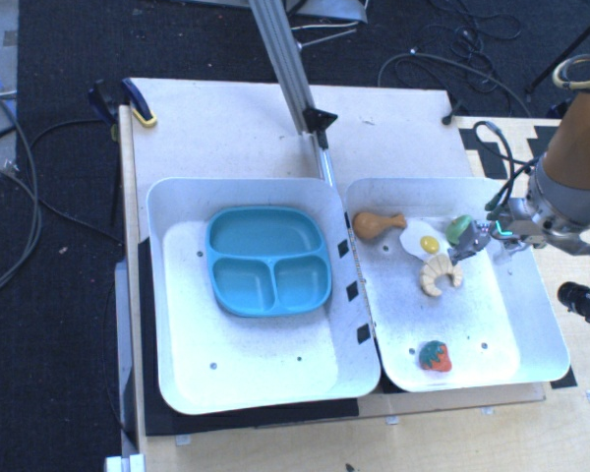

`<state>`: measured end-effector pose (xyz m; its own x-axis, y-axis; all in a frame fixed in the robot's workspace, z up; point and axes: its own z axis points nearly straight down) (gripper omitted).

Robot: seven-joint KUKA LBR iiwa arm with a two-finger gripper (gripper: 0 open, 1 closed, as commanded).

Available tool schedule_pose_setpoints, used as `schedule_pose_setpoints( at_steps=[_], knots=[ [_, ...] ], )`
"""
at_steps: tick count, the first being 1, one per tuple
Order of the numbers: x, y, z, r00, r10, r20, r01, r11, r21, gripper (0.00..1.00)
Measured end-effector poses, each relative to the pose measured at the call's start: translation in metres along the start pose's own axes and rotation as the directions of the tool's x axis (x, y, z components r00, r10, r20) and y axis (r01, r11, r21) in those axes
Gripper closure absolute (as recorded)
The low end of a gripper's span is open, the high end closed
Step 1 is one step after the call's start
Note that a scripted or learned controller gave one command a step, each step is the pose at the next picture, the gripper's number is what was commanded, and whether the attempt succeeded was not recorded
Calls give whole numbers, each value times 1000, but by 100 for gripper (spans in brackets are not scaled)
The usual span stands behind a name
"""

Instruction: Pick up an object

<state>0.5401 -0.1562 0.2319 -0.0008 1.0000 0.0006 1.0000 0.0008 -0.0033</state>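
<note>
**Two bins, five toys and a tray between them**

Two shallow white bins sit side by side on your counter [226,126]; the left bin [177,362] carries a blue divided tray [269,261] with three compartments, lying flat near the bin's middle; nothing shows inside its compartments.

Look to the right bin [531,342] for the things to pick; a brown drumstick [378,225] lies near its upper left corner; beside it rests a fried egg [423,241], white with a yellow yolk; a green piece [459,228] sits just right of the egg; a pale croissant [440,276] lies just below the egg; a red strawberry [435,356] with a green top sits well apart, near the front wall.

Your hand [469,249] hangs low between the green piece and the croissant; you cannot tell from here how wide it stands, nor whether it holds anything.
</note>
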Motion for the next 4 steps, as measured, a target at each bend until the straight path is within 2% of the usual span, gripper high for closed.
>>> schedule_pose_setpoints(
  at_steps=[1,2,4],
  knots=[
    [0,1,-1,1000,0,0,0,1000,-3,0],
    [-8,4,58,1000,2,0,-2,1000,1,0],
    [-11,9,140,1000,2,2,-2,1000,-6,0]
  ],
)
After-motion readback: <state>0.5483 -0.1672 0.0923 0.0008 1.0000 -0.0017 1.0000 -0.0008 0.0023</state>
